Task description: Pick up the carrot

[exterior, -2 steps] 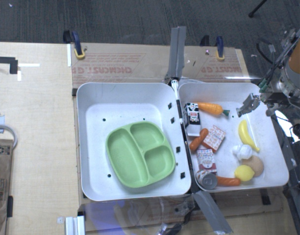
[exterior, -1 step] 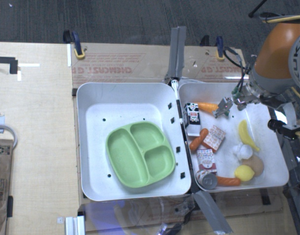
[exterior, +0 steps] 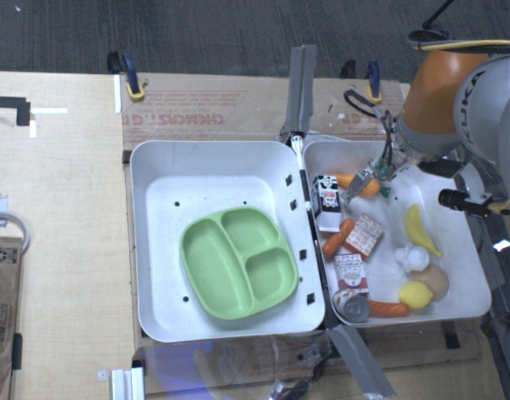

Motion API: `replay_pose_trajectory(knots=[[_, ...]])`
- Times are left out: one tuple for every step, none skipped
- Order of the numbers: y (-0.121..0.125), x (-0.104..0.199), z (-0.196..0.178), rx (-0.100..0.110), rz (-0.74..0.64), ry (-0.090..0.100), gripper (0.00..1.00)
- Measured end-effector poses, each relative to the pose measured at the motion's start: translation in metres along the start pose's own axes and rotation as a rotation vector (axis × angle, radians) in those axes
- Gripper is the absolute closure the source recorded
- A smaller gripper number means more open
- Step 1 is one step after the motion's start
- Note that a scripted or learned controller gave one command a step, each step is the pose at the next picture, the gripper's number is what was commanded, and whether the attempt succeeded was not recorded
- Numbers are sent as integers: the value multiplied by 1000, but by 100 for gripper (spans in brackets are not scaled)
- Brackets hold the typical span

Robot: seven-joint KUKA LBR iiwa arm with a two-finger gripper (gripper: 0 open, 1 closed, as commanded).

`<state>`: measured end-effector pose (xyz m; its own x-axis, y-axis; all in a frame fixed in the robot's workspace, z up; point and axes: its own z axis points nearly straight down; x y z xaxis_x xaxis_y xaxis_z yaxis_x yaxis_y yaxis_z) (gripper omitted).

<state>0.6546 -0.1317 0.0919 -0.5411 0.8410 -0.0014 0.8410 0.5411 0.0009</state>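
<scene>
The gripper (exterior: 361,183) is down in the right bin (exterior: 476,307), just right of the small milk carton (exterior: 327,193), at an orange carrot (exterior: 360,182) there. Whether its jaws are apart or clamped, I cannot tell. This looks like the grasping step; next it must close firmly and lift straight up.

A pale green three-compartment plastic plate (exterior: 240,261) lies in the left white bin (exterior: 155,223). The right white bin (exterior: 467,248) holds clutter — a yellow banana (exterior: 422,231), a yellow lemon (exterior: 414,294), a small red-and-white carton (exterior: 364,235) — crowded together.
</scene>
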Motion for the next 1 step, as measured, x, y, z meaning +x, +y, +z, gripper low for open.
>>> replay_pose_trajectory(knots=[[-3, -1, -1, -1, -145, 0, 0]])
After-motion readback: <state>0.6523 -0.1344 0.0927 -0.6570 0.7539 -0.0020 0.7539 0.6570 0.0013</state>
